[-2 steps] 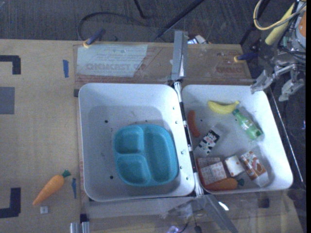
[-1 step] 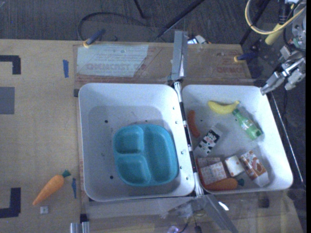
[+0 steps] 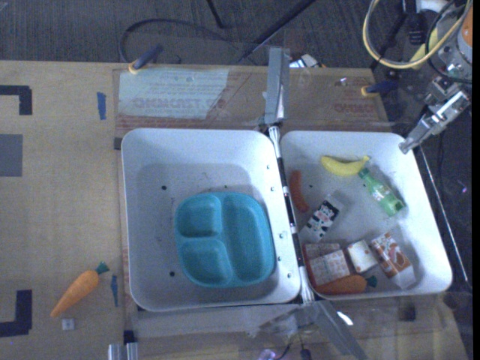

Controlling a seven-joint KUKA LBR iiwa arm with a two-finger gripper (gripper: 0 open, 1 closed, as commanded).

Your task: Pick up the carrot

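Observation:
An orange carrot (image 3: 75,292) with a green top lies on the wooden bench outside the bins, at the lower left, left of the left bin (image 3: 142,201). My gripper (image 3: 412,141) hangs over the back right corner of the right bin (image 3: 431,223), far from that carrot. It points down and to the left, with nothing visibly held. An orange carrot-like piece (image 3: 346,284) also lies against the front wall of the right bin.
A blue divided plate (image 3: 223,238) sits in the left bin. The right bin holds a banana (image 3: 343,165), a green bottle (image 3: 381,192), a red sausage (image 3: 298,190), a cow-patterned carton (image 3: 324,220) and small food boxes (image 3: 361,256). A metal divider (image 3: 276,88) runs between the bins.

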